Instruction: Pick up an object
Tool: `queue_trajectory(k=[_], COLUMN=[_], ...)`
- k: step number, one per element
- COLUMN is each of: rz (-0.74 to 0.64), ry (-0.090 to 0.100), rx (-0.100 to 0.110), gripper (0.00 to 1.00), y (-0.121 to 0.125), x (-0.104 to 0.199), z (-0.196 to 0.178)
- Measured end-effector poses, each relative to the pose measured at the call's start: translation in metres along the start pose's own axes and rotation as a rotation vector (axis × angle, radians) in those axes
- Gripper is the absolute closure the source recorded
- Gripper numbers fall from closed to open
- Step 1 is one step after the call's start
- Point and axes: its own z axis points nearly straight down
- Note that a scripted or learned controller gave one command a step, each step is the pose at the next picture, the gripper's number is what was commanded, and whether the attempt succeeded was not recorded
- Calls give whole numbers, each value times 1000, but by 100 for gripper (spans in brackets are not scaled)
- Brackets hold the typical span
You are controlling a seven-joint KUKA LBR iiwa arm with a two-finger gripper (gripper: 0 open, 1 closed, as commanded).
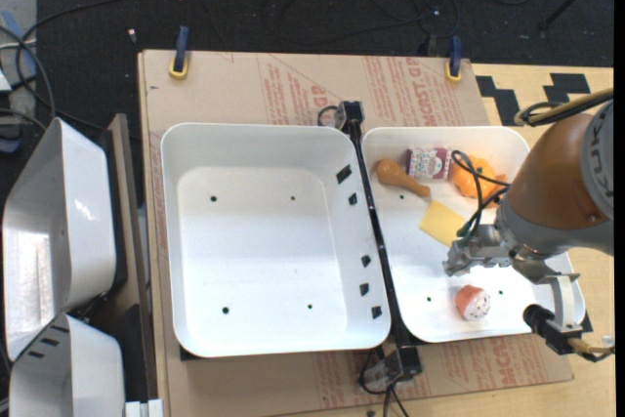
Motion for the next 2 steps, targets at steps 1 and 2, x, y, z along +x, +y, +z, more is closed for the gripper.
queue_trajectory(k=[1,2], rz=[1,3], ry=[0,0], rx=[-1,-2], gripper=[100,100], y=[1,1], x=[0,0], z=[-10,-19])
